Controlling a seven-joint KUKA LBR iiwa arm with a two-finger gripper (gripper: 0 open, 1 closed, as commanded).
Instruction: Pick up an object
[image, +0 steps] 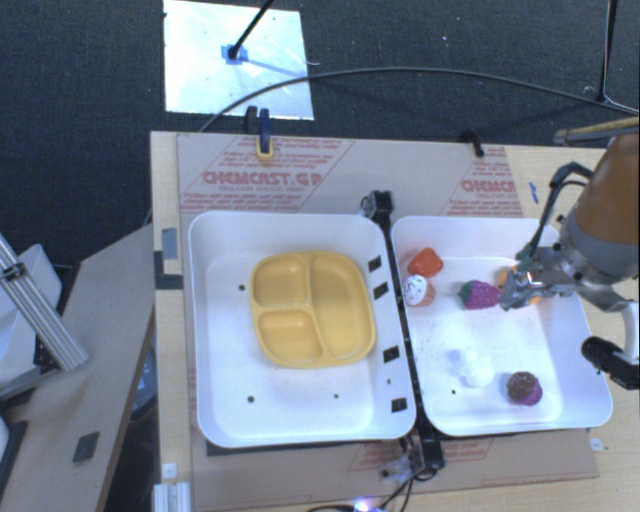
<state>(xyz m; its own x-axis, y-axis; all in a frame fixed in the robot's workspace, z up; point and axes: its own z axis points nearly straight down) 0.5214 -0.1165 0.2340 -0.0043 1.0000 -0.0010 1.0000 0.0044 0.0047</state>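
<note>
While the arm (605, 215) reaches in from the frame's right, its gripper (520, 288) hangs low over the right bin (590, 375), right of centre; whether it is open or closed cannot be told. Just left of it lies a purple toy (480, 294), then a white egg (416, 290) beside an orange piece (426, 262). Lower sit a white lump (474, 368) and a dark purple ball (523, 387). The left bin (225, 400) holds a yellow tray (310, 308).

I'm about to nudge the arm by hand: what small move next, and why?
Probably shift the end effector slightly toward the left bin and lower it over the purple grape bunch. It sits low in the right bin just beside the bunch, and nothing can be seen in its grip.
</note>
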